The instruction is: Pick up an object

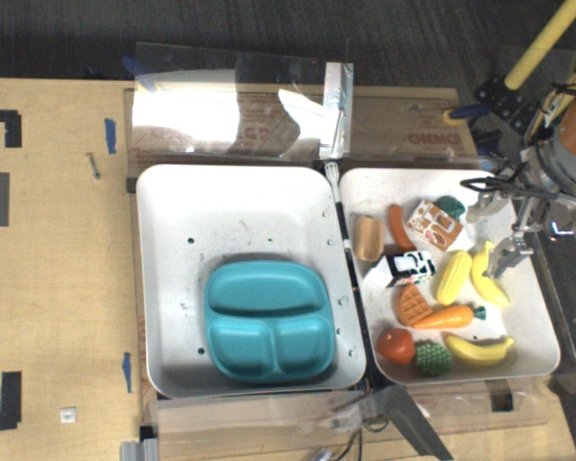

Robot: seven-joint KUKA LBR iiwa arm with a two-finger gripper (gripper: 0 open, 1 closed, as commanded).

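Left bin (163,257): white, and there's a teal tray (267,321) sitting in its near half, three compartments, nothing in them.
Right bin (542,339): here's the action, toy food piled up in the middle and near side.
Arm (566,152): coming in at the right edge, orange band just visible, wrist over the bin's far right corner.
Gripper (504,257): down low at the right side of the pile, just beside a banana (487,275) and the corn (453,277); fingers too blurred to judge, so I cannot tell wide or narrow.
Second banana (480,350): near edge, lying free.
Carrot (444,317): centre of the pile, touching a waffle (413,305).
Carton (432,225): far side, with a sausage (397,225) and bun (368,238) to its left.
Tomato (396,345): near left corner, green berry (433,358) beside it.
Progress: early going, I'd say. Nothing looks lifted; every toy seems to rest in the bin. The grasp and lift remain.
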